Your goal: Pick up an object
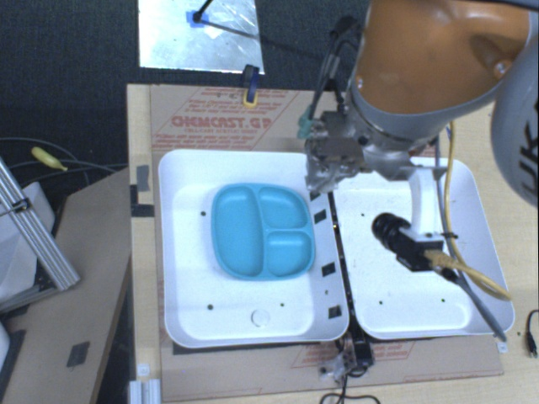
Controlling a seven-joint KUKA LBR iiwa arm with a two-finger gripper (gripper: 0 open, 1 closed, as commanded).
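Currently the gripper (322,178), finger state indeterminate, sits above the blue divided plate's (261,231) upper-right corner; the plate lies down-left of it.

1. Flat brown cardboard sheet (221,118) beneath the two bins: red printed lettering reading "CHEMCAST G P" (last characters uncertain).
2. Smaller red lines above and below that lettering: too small to read.
3. No other legible text or numbers.
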